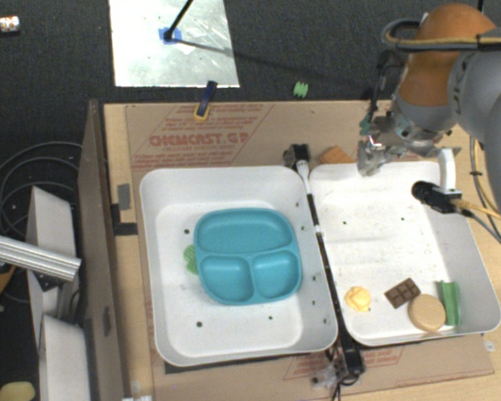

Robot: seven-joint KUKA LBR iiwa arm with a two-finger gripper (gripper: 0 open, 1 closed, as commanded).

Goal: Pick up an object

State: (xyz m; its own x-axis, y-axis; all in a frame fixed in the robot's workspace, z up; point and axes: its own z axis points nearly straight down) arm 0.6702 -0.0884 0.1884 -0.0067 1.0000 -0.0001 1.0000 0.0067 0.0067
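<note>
Over the right bin's (pixel 386 230) far edge, the hand (pixel 371 157) hovers.
Its grip state is unreadable (too small); descending here risks striking the rim, well apart from the yellow piece (pixel 358 298).

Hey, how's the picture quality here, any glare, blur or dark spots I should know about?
Camera view: even, soft light on both bins; strong glare on the reflective sheet at the top; the gripper and wrist look slightly blurred; the small items by the right bin's near edge are soft but readable.
</note>
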